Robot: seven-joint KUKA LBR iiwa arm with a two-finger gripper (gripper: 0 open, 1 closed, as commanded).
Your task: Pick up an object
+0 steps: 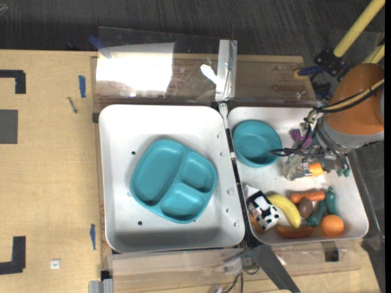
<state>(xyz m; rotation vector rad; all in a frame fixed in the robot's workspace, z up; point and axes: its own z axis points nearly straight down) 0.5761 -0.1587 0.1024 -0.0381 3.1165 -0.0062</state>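
Toys crowd the lower edge of the right bin (357,194), nearest the bottom of the frame: an orange ball (333,224) at the lower right corner, a yellow banana (287,209) lying slantwise beside it, and a small black and white cow figure (264,210) just left of the banana. A reddish sausage shape (292,231) lies under the banana's lower end. A brown piece (305,208) and a dark green piece (324,205) sit between the banana and the ball, with an orange carrot shape (308,196) just above them.

Higher in the same bin, my end effector (308,163) hangs over the middle of the right bin, just above the toy pile. Something small and orange (316,169) shows at its tip, but I cannot tell whether my fingers are open or closed, or whether they have hold of anything. My grey arm with its orange band (360,99) comes in from the right edge of the frame.

A teal bowl (255,142) sits upright in the upper left corner of the right bin, close to my end effector but apart from it.

The left bin (116,163) fills the middle of the frame and holds a teal divided plate (174,179) with three compartments, lying flat and turned at a slant.

Beyond both bins, toward the top of the frame, a clear plastic sheet (153,72) stands on the tan bench (43,163).
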